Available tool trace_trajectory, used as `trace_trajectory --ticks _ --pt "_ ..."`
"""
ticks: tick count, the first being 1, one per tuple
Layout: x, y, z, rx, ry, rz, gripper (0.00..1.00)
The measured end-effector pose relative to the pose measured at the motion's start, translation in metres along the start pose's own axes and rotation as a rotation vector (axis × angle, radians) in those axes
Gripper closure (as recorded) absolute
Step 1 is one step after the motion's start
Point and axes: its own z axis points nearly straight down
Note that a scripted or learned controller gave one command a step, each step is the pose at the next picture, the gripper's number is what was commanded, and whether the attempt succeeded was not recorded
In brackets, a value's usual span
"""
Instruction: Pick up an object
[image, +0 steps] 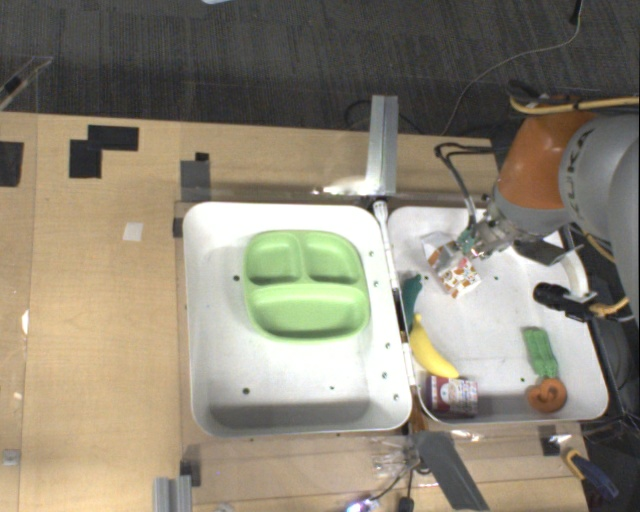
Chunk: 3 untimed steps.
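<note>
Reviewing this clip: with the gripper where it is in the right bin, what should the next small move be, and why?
Probably a short straight descent: the gripper sits right at the small printed packet near the right bin's back, well apart from the banana.

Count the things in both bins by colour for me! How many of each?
Green: 3 - plate, teal thing, green toy
Yellow: 1 - banana
Orange: 1 - round toy
Dark: 1 - can
White with patterns: 1 - packet
Total: 7
</note>
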Motion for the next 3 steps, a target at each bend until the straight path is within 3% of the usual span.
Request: trace_trajectory --ticks 1,2,3 --pt "0.000 0.000 0.000 0.000 0.000 0.000 0.00" --pt "-0.001 0.003 0.024 0.003 0.002 0.132 0.00" --pt "-0.001 0.007 0.010 -0.006 -0.002 0.125 1.00"
